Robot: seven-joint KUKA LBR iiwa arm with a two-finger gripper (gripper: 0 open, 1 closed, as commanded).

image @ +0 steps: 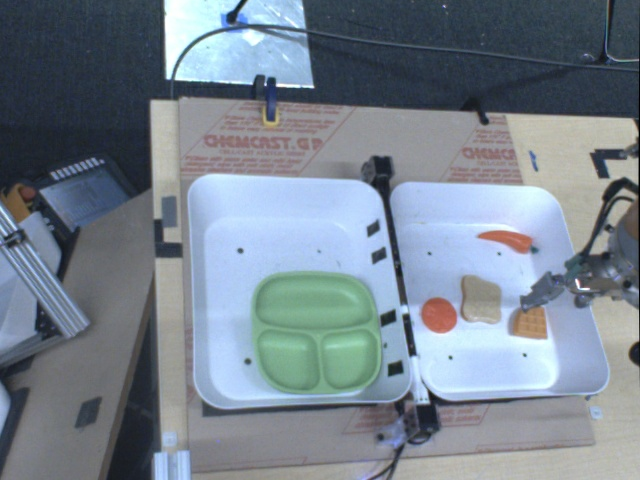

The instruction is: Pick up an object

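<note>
Gripper (538, 293): enters from the right, low over the right bin, just above and beside the waffle.
Fingers: state cannot be told; too small and blurred.
Right bin (575, 368): contains carrot, bread, tomato slice and waffle.
Waffle (531, 324): orange square near the bin's right wall, next to the gripper tip.
Bread (481, 300): tan piece, just left of the waffle.
Tomato slice (439, 315): red disc, left of the bread.
Carrot (506, 238): orange, lying towards the far wall.
Left bin (215, 268): holds a green tray (316, 330) with three compartments.
Worktop (330, 133): carries both bins side by side.
</note>
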